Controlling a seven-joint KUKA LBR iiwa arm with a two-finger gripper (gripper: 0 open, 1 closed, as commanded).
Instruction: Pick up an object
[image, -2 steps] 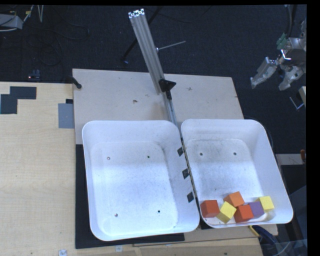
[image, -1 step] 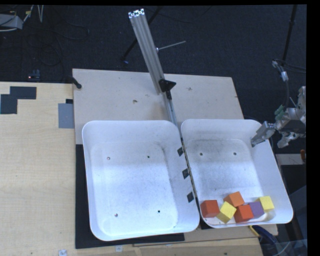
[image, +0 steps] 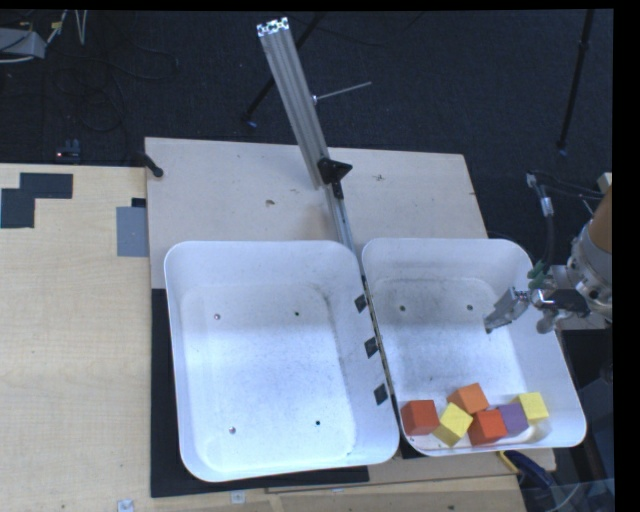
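Jaws (image: 518, 310) hang at the right edge of the right bin (image: 440, 262), reaching in over its right rim from the arm (image: 598, 258) at the scene's right side. Nothing shows between the two fingers; one finger (image: 500, 312) points down and to the left above the bin floor, and whether the pair stands open or closed cannot be told from this slant.

Blocks lie gathered in the near right corner of the right bin, well apart from the jaws. A red block (image: 420, 416) sits furthest left of the group. Just beside it on the right is a yellow block (image: 453, 424), and an orange block (image: 468, 398) lies just behind that one, on the far side. Another red block (image: 488, 427) is next to the right, touching or nearly touching a purple block (image: 513, 417). A second yellow block (image: 533, 406) sits furthest right, close against the bin's wall.

To the left stands the left bin (image: 190, 300), side by side with the right one, the two rims meeting along the middle. Both rest on a pale worktop (image: 230, 190). A grey metal rail (image: 297, 100) slants up from the far meeting point of the bins toward the far side of the scene.
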